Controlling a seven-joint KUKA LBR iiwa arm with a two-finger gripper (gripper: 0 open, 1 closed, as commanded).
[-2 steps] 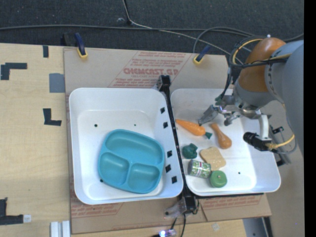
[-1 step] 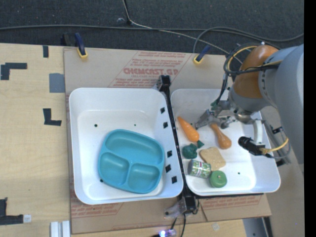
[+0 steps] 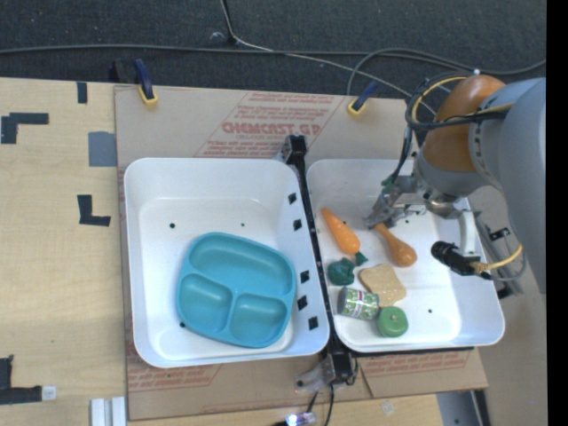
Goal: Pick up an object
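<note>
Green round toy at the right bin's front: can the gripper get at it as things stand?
Probably yes. The green round toy lies uncovered from above, though the can touches its left side; the gripper is farther back.

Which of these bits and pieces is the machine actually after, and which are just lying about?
For the job (any could be picked up), all in the right bin:
pincer
carrot
orange piece
bread slice
small can
green round piece
teal piece

Lying about:
blue divided tray in the left bin
</note>
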